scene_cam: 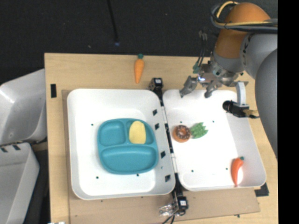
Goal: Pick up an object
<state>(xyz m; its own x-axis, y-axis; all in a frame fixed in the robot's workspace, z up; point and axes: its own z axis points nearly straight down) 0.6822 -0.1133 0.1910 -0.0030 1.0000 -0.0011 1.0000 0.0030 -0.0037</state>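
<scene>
Carrot (237, 170) upright, leaf-end toward far rim.

Hand (198, 88) open, fingers spread

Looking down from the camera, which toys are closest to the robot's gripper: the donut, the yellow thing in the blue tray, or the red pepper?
From the gripper:
1. Donut, right bin, left part.
2. Yellow piece, in the blue tray, left bin.
3. Red pepper, right bin's front right corner.
</scene>
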